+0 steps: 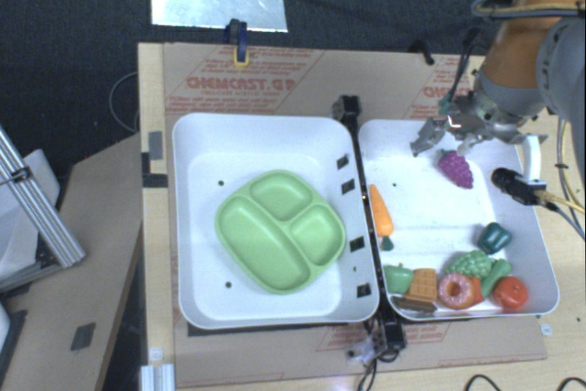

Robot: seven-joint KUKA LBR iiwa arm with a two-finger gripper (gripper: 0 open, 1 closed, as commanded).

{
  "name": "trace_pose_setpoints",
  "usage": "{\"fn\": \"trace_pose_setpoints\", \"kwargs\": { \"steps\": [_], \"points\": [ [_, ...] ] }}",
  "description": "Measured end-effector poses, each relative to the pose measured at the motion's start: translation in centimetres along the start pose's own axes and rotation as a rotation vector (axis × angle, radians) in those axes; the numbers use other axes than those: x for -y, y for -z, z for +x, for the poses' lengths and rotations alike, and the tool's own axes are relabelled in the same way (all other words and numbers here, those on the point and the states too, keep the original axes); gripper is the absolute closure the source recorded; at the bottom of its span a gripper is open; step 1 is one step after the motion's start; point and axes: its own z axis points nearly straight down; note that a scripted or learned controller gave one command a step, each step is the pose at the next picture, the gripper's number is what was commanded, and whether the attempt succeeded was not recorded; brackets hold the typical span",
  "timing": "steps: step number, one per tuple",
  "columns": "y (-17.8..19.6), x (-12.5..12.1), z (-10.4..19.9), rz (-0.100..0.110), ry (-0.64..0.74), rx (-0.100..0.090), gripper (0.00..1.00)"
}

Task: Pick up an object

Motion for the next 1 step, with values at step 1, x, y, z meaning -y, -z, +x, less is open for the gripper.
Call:
{"fn": "trace_pose_setpoints", "kwargs": {
  "steps": [1],
  "points": [
    [-4.14, -0.33, -0.02, 0.000, 0.001, 0.000, 0.00]
  ]
}}
